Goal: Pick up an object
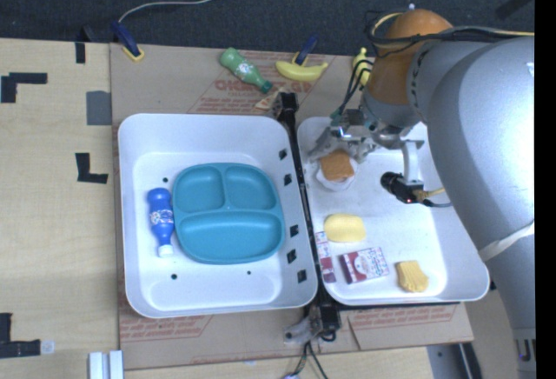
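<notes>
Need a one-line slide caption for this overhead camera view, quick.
KUKA arm's gripper poised over a brown bun-like item in the right bin; blue divided plate in the left bin.

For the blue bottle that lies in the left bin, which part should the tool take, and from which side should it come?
Grip the blue bottle across its middle, coming straight down from above. It lies flat, white cap toward the near edge, with the teal divided plate close against one long side, so there the finger probably has little room.

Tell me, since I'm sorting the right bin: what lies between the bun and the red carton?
In the camera view, a yellow block lies between the bun and the red carton.
</notes>
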